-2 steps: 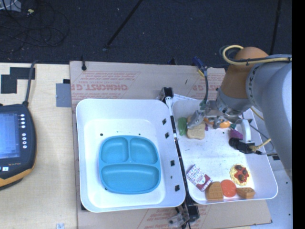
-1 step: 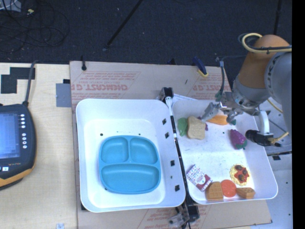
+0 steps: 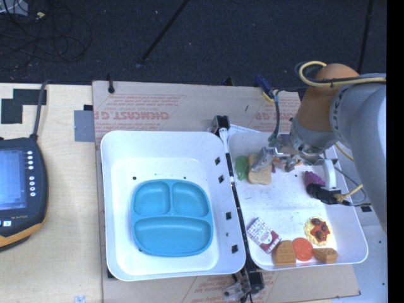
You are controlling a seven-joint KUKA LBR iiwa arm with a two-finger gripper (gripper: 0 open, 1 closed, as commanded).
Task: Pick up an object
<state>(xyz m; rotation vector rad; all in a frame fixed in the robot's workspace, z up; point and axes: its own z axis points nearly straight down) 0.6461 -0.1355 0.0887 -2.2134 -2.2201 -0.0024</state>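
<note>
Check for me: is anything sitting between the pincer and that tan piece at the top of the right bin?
Nothing visible. The pincer is right at the tan piece, at its upper edge. The green item lies beside the piece on its left, touching or nearly so, not in the path.

Pendant (image 3: 19,188) cut by left edge; arm (image 3: 360,125) by right.

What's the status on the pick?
Gripper low in right bin, at tan block beside green piece. Nothing seen held. Remaining toys clustered at near edge.
</note>
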